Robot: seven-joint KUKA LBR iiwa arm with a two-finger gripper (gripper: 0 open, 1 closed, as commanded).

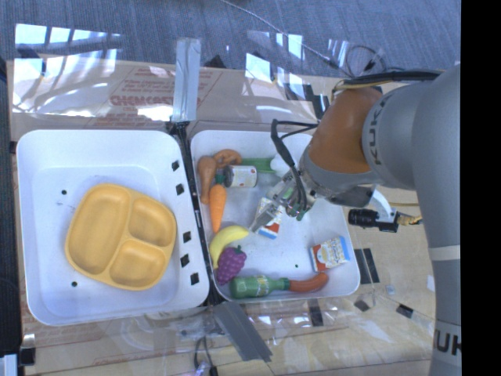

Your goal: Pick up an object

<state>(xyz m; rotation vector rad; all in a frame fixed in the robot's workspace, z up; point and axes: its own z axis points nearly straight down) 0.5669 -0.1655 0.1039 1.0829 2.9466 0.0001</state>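
Where the grey arm with its orange band point(348, 135) reaches in from the right, we see its two-finger gripper point(270, 212) low inside the right shallow white bin point(344, 269). Its fingers sit close around a small red, white and blue carton point(270, 227), which appears pinched at its top between them. We cannot tell whether the carton rests on the bin floor or is lifted. Along that bin's left side we count a brown bread-like piece point(227, 157), an orange plastic carrot point(217, 207), a yellow banana point(227, 239) and a purple grape bunch point(230, 263). A green bottle point(255, 287) and a red chilli point(310, 283) lie at the near edge, beside a small orange-and-white box point(331, 253). The left white bin point(35, 155) holds 1 yellow compartment plate point(119, 235).
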